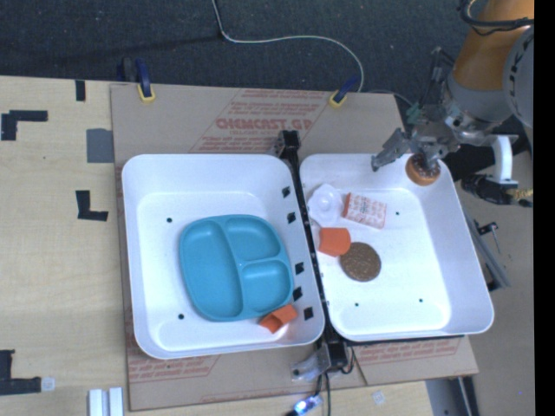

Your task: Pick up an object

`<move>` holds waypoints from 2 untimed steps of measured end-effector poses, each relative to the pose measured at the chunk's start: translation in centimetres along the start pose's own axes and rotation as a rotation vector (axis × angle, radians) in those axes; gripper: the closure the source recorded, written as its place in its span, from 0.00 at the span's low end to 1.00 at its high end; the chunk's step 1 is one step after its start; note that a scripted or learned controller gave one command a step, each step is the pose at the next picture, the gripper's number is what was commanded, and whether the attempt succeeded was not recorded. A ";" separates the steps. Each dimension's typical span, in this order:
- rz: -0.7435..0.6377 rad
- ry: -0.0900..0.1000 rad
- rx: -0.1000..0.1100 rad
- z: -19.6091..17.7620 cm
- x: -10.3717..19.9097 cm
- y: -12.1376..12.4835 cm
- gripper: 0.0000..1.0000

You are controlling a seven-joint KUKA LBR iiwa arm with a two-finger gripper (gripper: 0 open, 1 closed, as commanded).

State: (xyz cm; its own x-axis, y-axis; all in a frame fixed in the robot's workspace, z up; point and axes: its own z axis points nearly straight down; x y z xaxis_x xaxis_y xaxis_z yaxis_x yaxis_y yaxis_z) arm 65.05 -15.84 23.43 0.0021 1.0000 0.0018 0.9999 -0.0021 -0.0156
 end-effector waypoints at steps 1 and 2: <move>-0.004 -0.002 -0.014 -1.0 0.1 0.2 0.00; -0.005 -0.003 -0.010 5.3 0.5 0.7 0.00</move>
State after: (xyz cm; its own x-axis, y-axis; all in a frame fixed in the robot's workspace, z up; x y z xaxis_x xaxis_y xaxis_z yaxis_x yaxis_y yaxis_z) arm 65.69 -15.32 18.13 -0.0026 1.0000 -0.0007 1.0000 0.0026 -0.0059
